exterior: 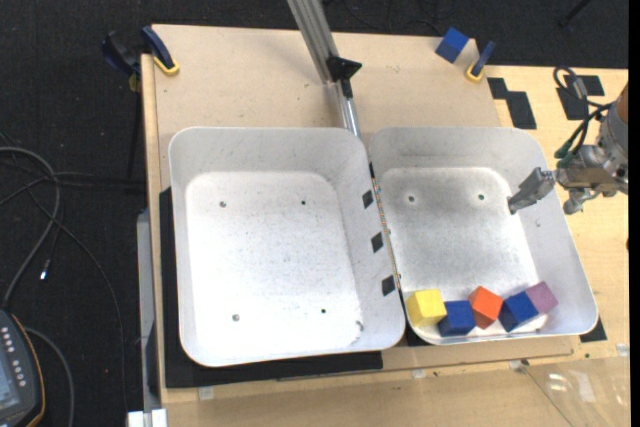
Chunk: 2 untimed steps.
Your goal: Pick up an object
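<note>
The two-finger grey metal gripper [552, 192] hangs at the right rim of the right shallow white plastic bin [455, 160], its fingers spread apart with nothing between them. Along that bin's near wall, well apart from the gripper, lies a row of small blocks: a yellow cube [426, 305], a dark blue cube [458, 317], an orange cube [486, 305], a second blue cube [519, 310] and a pale purple cube [541, 296]. The left shallow white bin [265, 240] sits just beside the right bin.
</note>
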Available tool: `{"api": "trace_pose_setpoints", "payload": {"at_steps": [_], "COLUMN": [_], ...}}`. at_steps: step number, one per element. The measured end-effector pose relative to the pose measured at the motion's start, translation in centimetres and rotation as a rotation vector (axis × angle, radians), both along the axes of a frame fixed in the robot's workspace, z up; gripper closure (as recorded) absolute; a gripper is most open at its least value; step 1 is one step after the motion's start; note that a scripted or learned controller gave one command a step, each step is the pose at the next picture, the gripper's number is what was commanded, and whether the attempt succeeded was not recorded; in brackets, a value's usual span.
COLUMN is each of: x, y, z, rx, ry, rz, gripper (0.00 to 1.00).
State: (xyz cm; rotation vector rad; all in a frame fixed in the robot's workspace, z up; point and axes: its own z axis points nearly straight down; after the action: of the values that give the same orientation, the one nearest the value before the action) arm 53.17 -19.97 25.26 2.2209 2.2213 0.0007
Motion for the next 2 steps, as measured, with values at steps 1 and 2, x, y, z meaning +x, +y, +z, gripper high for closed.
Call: {"api": "trace_pose_setpoints", "payload": {"at_steps": [1,2], "x": [-0.64,-0.58], "y": [3.89,3.72], "z": [2.59,3.45], "rx": [0.0,-0.001], "ry": [-0.003,-0.003], "rz": [0.007,0.007], "gripper": [0.0,1.0]}}
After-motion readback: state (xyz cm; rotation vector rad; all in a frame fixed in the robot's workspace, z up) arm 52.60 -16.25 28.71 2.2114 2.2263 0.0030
